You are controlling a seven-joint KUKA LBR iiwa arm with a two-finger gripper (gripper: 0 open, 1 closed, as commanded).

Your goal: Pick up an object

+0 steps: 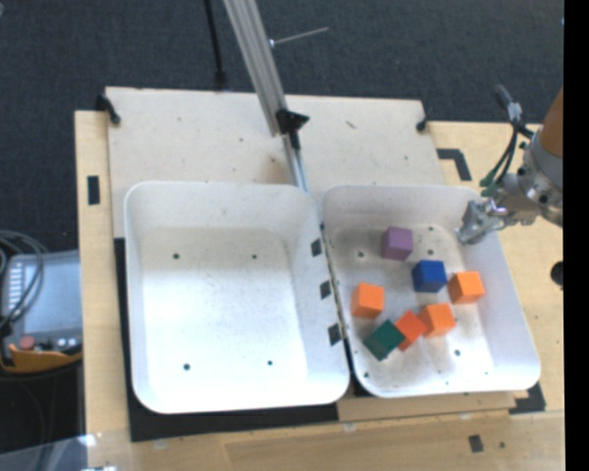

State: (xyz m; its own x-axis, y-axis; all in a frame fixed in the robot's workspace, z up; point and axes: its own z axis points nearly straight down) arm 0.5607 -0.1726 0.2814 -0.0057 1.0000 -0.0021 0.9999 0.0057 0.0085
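Wooden bench, smooth white bins, small coloured cubes

1. The bench is a light wooden board with a paler sheet at its far edge.
2. Two white bins stand directly on it, side by side and touching.
3. The left bin sits toward the bench's left edge.
4. The right bin reaches near the bench's front right corner.

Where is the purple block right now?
The purple block sits in the right-hand bin, toward its far side, just up-left of the blue block.
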